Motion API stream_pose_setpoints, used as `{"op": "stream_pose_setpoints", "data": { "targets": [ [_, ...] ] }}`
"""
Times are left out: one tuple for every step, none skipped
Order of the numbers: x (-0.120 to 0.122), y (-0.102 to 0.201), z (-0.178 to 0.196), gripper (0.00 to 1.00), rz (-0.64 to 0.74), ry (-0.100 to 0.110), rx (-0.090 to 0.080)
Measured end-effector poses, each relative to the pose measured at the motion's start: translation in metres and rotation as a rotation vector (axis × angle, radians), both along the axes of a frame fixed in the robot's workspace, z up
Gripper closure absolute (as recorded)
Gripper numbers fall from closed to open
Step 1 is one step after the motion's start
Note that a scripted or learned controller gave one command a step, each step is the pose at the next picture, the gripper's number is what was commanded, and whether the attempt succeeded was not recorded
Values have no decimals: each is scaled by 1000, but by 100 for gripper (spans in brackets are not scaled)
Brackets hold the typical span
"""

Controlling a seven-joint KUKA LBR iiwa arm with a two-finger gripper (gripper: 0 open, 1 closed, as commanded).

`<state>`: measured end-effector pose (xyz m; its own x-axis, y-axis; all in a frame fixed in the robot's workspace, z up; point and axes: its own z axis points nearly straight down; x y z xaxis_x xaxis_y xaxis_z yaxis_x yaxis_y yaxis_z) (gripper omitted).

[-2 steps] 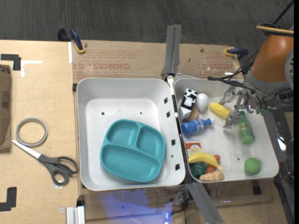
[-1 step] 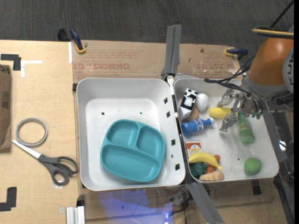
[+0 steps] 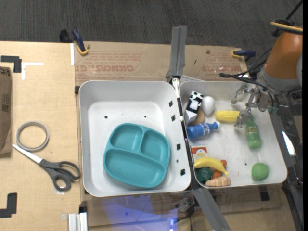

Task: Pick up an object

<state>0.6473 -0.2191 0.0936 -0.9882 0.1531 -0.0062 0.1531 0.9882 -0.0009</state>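
Observation:
My gripper (image 3: 246,105) hangs over the back right part of the right bin (image 3: 276,134), its fingers spread open with nothing held between them. Just below it lies a green bottle (image 3: 252,134), its cap end near one fingertip. To the gripper's left rests a yellow corn cob (image 3: 226,116). Further left are a blue bottle (image 3: 202,129), a black-and-white toy (image 3: 194,101) and a white ball (image 3: 208,103). At the bin's front sit a green ball (image 3: 260,171), a banana (image 3: 210,163) and a carrot (image 3: 219,181).
The left bin (image 3: 96,100) holds a teal divided plate (image 3: 138,154). On the bench to the left lie scissors (image 3: 53,167) and a tape roll (image 3: 32,135). A grey divider post (image 3: 178,52) rises between the bins at the back.

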Motion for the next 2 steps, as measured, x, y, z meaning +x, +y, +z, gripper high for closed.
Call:
{"op": "stream_pose_setpoints", "data": {
  "targets": [
    [-24, -2, 0, 0, -36, 2, 1],
    [-50, -2, -1, 0, 27, 3, 1]
  ]
}}
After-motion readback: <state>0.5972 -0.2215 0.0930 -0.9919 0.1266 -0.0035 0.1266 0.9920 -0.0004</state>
